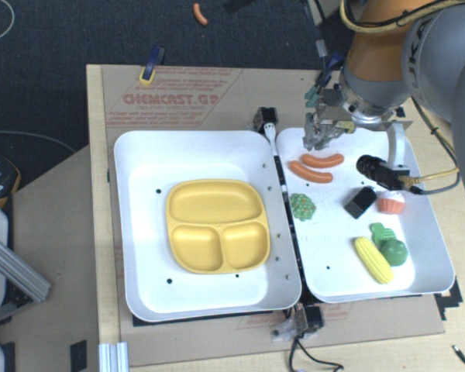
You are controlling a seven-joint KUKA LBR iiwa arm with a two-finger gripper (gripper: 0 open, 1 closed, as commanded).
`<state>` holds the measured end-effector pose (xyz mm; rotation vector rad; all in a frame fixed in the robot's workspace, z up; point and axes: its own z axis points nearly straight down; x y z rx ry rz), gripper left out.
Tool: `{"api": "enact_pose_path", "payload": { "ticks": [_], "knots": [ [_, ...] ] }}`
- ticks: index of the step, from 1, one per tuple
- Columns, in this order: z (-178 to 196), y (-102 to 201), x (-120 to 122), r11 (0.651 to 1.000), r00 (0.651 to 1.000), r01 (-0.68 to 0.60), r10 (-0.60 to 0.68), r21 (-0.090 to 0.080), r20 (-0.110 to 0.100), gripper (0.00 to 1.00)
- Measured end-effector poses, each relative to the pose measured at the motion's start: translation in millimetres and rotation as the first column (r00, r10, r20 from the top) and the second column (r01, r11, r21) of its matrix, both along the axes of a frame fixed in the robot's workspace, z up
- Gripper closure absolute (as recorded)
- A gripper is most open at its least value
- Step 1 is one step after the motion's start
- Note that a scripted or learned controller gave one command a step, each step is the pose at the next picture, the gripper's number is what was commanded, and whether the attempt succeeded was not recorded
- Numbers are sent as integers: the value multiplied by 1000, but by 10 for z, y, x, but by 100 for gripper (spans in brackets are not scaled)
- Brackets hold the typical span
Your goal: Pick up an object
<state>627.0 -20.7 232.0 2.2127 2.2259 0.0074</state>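
Left bin (pixel 132 208): yellow divided tray (pixel 217 225) at centre. Right bin (pixel 430 262): broccoli (pixel 301 205) just right of divider, two sausages (pixel 318 167) above it. My gripper (pixel 318 136) hangs above sausages, nothing visibly held; opening width, cannot tell. Black block (pixel 361 201), corn (pixel 373 259), green pepper (pixel 390 246) right of broccoli.

Bright even overhead light, soft shadows (slightly grainy), white bins glaring
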Motion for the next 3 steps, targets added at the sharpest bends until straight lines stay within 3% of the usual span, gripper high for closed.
{"api": "enact_pose_path", "payload": {
  "ticks": [1, 2, 3],
  "knots": [
    [-28, 272, 436, 1000, 1000, 2, -2, -1, -2, 100],
    [35, 247, 354, 1000, 1000, 6, -6, -2, -6, 100],
    [-142, 216, 406, 1000, 1000, 6, -6, -2, -9, 100]
  ]
}}
